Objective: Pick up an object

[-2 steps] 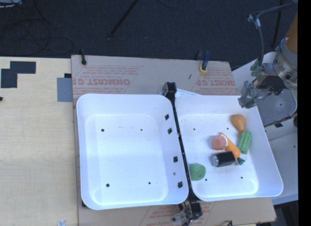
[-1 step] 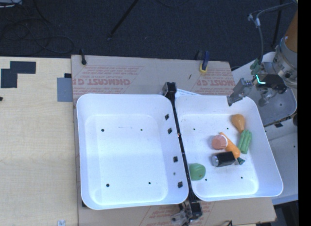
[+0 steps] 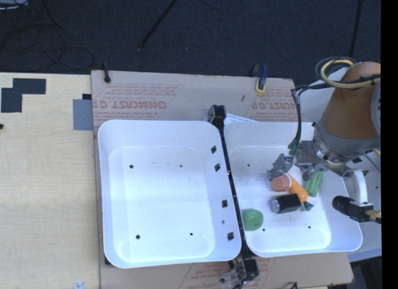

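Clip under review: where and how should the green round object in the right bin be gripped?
Grip the green round object across its middle, coming straight down from above. It sits apart from the other items, beside the right bin's left wall, so close the fingers along that wall rather than toward it.

White bins (image 3: 161, 133), green ball (image 3: 252, 219), black cylinder (image 3: 286, 204), orange carrot-shaped piece (image 3: 298, 191), pink object (image 3: 280, 183)

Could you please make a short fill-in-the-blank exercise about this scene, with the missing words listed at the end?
1. All the small objects lie in the ____ bin of the camera view.
2. The round object nearest the divider between the bins is ____ in colour.
3. The arm wears a wide ____ band above the wrist.
4. The black cylinder lies just below the ____ carrot-shaped object.

Missing words: right; green; orange; orange
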Tool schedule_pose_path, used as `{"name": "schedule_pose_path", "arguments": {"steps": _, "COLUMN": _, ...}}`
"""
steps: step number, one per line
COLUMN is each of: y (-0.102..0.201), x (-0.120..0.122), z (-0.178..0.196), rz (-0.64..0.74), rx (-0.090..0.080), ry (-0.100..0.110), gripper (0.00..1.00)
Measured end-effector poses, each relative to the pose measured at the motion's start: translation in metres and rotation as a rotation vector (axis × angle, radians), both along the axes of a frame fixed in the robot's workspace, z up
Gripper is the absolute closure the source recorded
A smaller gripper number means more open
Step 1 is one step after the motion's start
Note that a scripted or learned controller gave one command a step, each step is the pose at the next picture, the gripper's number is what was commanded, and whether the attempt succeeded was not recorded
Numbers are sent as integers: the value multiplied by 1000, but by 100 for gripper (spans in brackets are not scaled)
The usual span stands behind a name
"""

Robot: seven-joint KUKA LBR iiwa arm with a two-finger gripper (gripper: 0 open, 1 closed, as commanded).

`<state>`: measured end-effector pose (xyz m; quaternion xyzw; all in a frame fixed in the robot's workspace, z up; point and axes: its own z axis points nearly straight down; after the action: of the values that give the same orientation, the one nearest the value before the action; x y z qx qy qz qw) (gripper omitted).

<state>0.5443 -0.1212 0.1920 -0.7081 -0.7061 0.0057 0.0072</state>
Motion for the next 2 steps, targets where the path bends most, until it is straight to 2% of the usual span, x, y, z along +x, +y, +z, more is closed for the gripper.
{"name": "schedule_pose_path", "arguments": {"steps": 1, "y": -96, "x": -14, "z": -106, "rz": -4, "rx": -2, "ry": -20, "gripper": 0}}
{"name": "schedule_pose_path", "arguments": {"steps": 2, "y": -96, "x": -15, "z": -94, "rz": -9, "rx": 0, "ry": -15, "gripper": 100}}
